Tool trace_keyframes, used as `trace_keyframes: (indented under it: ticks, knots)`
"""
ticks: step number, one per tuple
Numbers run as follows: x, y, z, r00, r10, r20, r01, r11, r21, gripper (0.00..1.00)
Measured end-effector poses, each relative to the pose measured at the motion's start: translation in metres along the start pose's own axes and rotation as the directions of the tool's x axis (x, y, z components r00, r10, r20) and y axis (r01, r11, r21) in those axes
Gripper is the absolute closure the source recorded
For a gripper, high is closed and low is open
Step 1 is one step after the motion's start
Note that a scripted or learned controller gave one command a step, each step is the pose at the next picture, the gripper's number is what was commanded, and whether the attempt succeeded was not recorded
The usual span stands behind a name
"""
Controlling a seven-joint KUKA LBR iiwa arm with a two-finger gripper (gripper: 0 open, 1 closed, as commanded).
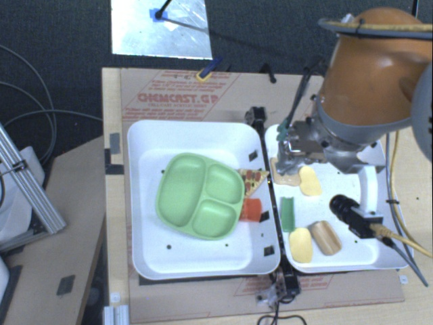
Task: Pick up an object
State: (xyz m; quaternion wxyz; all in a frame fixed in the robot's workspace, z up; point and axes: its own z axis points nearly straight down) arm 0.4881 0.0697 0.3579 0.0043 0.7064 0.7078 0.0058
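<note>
The gripper (289,156), its grasp state impossible to tell, hovers at the right bin's (352,259) ten o'clock, likely descending next.

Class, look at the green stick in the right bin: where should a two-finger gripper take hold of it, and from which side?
Probably at the middle of the green stick, coming straight down, fingers closing across its narrow width. It lies flat and long beside the bin's left wall, so the wall-side finger has little room.

Support: brown cardboard-covered bench (179,97) | Directly on it: two shallow white plastic bins, left (145,181) and right (352,259), touching side by side
</note>
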Motion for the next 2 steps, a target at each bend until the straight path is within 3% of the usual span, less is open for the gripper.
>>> trace_keyframes:
  ticks: [1,2]
  knots:
    - [0.072,-0.001,-0.022,1.000,-0.009,-0.001,0.009,1.000,0.010,1.00]
    - [0.046,0.022,-0.087,1.000,0.003,0.000,-0.003,1.000,0.004,1.00]
